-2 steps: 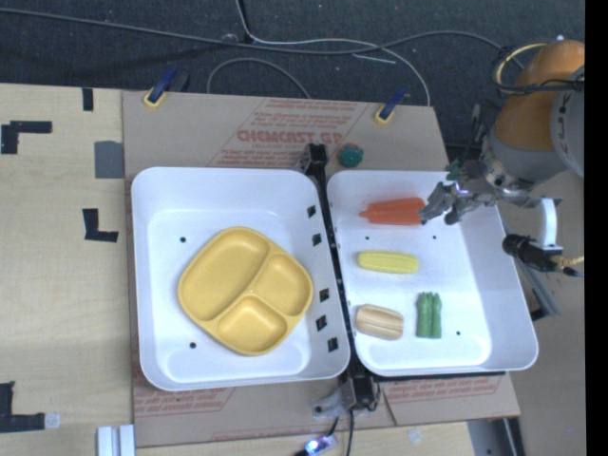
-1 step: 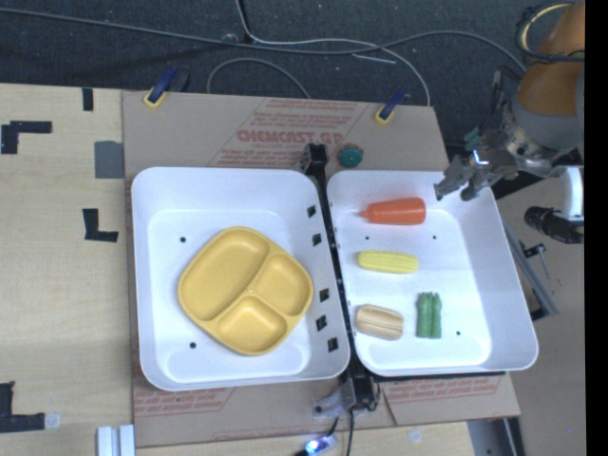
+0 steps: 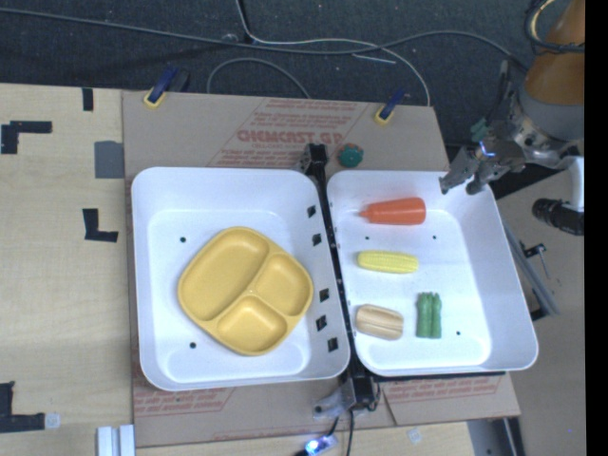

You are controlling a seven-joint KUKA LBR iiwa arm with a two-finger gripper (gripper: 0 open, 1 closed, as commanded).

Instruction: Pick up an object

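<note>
Nothing is held between the jaws of the gripper [image 3: 465, 179], whose two dark fingers are seen slightly parted, pointing down and left over the far right corner of the right bin [image 3: 503, 255]; no object is touched by them. The grey arm [image 3: 551, 84] with its orange band is seen entering from the right edge of the view.

Along the near edge of the right bin, a tan bread roll [image 3: 379, 322] is found toward the near left corner, and a bunch of green asparagus [image 3: 429, 314] lies just beside it to the right, set lengthwise toward the far edge. Further back, near the middle of the bin, a yellow corn cob [image 3: 388, 262] is laid crosswise. Beyond it, close to the far edge, an orange carrot [image 3: 394, 212] is laid crosswise as well, near the gripper but apart from it.

In the left bin [image 3: 157, 255], a yellow divided plate [image 3: 245, 291] with three compartments is placed slightly toward the near edge, turned at an angle.

Behind the bins, on the cardboard sheet [image 3: 285, 131], a small teal object [image 3: 351, 155] is seen just past the far edge where the two bins meet.
</note>
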